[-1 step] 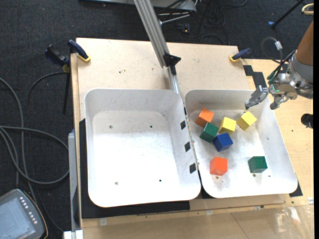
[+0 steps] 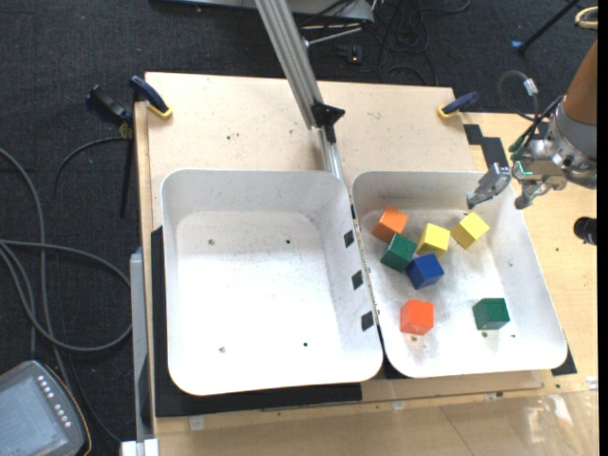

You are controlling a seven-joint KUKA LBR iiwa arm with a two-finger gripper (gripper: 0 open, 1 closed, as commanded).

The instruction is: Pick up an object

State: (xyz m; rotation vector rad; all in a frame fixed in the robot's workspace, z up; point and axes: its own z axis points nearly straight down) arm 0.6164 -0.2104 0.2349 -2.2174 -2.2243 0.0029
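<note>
The right bin (image 2: 532,283) holds several small cubes. An orange cube (image 2: 390,223), a green cube (image 2: 400,251), a blue cube (image 2: 425,270) and two yellow cubes (image 2: 435,238) (image 2: 470,229) cluster near its far left. A red-orange cube (image 2: 416,316) and a dark green cube (image 2: 490,313) lie closer to the front. My gripper (image 2: 505,192) hangs above the bin's far right rim, just up and right of the right-hand yellow cube. Its two fingers are spread apart with nothing between them.
The left bin (image 2: 190,350) sits beside the right one on the wooden bench. A slanted metal pole (image 2: 290,46) rises from between the bins at the back. Blue and yellow clamps (image 2: 150,96) (image 2: 458,104) grip the bench's far corners.
</note>
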